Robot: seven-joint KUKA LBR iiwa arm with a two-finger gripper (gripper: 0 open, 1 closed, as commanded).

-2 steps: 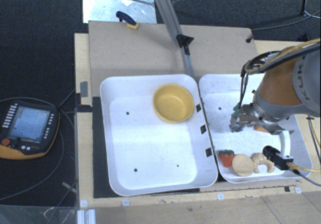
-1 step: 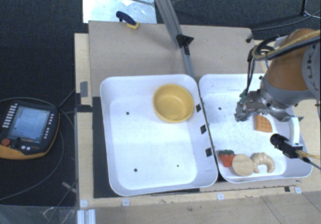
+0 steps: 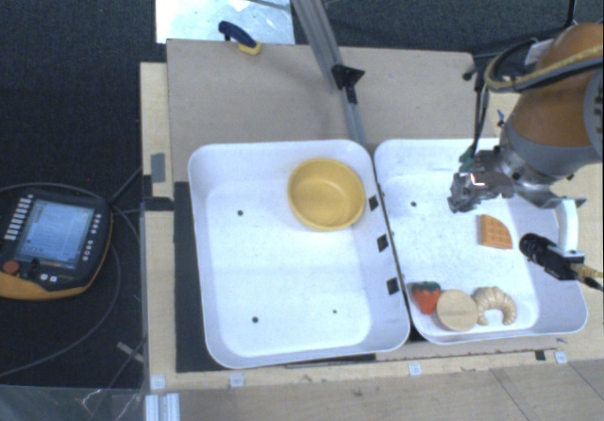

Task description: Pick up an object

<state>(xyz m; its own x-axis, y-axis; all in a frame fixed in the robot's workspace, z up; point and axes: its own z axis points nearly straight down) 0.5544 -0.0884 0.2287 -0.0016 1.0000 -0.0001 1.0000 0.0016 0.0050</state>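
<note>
The camera view looked down at a slant on a tan counter (image 3: 274, 98) carrying two shallow white bins side by side. In the left bin (image 3: 236, 315) sat a yellow bowl (image 3: 327, 193), upright, near the bin's upper right corner and well apart from everything else. The right bin (image 3: 415, 249) held four small things: a wedge-shaped orange waffle piece (image 3: 494, 231) lay toward its right side, and along the lower edge a small red and green toy vegetable (image 3: 426, 296) touched a round tan disc (image 3: 457, 310), which in turn touched a pale croissant-shaped piece (image 3: 495, 304). The grey arm with its orange band (image 3: 562, 93) reached in from the right, and the gripper (image 3: 469, 188) hung over the upper middle of the right bin, just up and to the left of the waffle piece and apart from it. Whether the fingers stood apart or together could not be told from this angle, and nothing was seen between them. A teach pendant with a lit screen (image 3: 49, 242) lay on the dark floor, left of the counter.
</note>
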